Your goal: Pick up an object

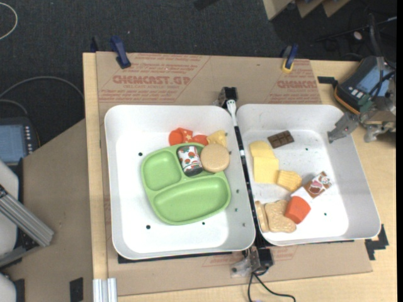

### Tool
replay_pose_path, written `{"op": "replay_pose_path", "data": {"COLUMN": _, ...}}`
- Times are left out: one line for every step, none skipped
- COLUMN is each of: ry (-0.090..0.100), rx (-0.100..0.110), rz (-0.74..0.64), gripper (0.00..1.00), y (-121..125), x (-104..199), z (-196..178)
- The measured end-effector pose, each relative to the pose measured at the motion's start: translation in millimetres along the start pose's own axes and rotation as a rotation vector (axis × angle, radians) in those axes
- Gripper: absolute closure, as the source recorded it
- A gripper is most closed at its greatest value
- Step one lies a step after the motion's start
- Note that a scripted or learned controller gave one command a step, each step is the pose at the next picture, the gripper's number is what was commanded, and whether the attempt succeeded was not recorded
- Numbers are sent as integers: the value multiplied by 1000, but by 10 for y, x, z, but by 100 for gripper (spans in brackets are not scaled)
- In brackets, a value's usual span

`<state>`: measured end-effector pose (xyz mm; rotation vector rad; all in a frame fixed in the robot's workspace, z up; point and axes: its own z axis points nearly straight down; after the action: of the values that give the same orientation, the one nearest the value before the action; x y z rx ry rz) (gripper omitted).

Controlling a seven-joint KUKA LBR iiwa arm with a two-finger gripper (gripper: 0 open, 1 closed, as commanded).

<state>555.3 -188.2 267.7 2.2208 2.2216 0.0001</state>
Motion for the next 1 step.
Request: {"op": "replay_pose_path", "data": {"ry": 2, "rx": 3, "rz": -3, "gripper": 0, "y": 276, "x": 364, "z": 1254}}
